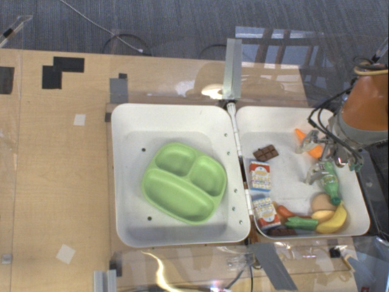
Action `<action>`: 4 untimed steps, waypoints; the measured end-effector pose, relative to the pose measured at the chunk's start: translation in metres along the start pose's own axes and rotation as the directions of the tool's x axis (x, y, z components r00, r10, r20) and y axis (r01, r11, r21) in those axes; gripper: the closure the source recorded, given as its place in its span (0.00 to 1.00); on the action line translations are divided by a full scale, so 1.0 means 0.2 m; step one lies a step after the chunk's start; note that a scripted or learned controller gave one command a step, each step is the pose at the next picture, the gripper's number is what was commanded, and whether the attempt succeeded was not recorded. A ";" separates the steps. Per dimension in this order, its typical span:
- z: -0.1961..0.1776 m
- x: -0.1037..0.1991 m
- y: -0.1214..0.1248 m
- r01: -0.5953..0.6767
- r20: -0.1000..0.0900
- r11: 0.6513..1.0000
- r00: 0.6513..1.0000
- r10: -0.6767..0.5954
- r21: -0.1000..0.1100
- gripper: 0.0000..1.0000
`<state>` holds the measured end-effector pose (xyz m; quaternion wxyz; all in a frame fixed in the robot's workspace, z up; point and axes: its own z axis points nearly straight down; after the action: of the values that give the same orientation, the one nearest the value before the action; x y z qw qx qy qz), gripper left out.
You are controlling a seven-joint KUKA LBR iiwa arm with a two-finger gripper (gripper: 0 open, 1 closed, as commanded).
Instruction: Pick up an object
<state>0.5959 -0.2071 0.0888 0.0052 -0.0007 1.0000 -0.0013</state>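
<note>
Hovering over the right bin (363,224), the metal claw (325,166), grip unclear, nears a glossy curved banana (334,219).

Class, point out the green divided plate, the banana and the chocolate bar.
green divided plate (184,181), camera view, middle ridge between compartments.
banana (335,219), camera view, middle of its curve.
chocolate bar (265,152), camera view, centre of its top.

arm: enters from right, orange band showing | pincer (326,163): lowered, pointing down

view: fixed overhead, slanted | covers: both bins (121,163) | arm (368,102): enters right
</note>
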 end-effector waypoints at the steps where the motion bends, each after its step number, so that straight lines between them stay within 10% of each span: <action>1: -0.08 -0.03 0.01 0.008 0.016 1.000 1.000 -0.008 0.003 1.00; 2: -0.08 -0.03 0.01 0.009 0.015 1.000 1.000 -0.009 0.003 0.00; 3: 0.00 -0.11 0.01 -0.001 0.002 1.000 1.000 0.001 -0.001 0.00; 4: -0.08 -0.13 0.01 0.003 0.017 1.000 1.000 -0.004 0.003 1.00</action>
<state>0.6227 -0.2043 0.1044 0.0137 -0.0024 0.9999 -0.0027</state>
